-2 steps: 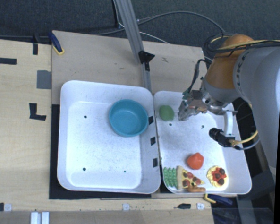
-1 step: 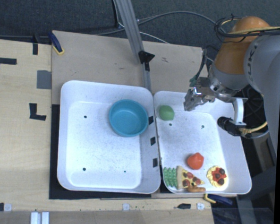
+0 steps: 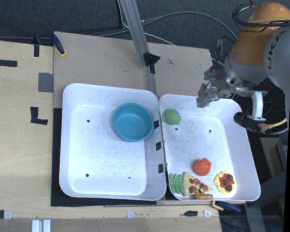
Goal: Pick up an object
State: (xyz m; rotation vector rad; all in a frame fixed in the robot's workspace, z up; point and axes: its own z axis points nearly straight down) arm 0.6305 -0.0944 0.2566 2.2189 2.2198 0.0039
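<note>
**Gripper over the far edge of the right bin, nothing picked yet**

We see the gripper [image 3: 204, 100] hanging above the far rim of the right bin [image 3: 243, 148]. We cannot tell whether it is apart or together at this slant; nothing shows in it.

Candidates in the right bin: a green ball [image 3: 172, 116] at the far left corner, nearest the gripper; a red ball [image 3: 202, 166] toward the near side; a pizza slice [image 3: 190, 185] and a small tart [image 3: 225, 182] against the near wall. A blue bowl [image 3: 133, 122] sits in the left bin [image 3: 79, 148].

We judge all of them light toy pieces, probably hard and smooth plastic. The green ball may roll or squirt out; we would close across its middle, coming straight down. It lies close to the bin wall, so finger room on that side looks tight. The bowl wants a rim pinch.
</note>
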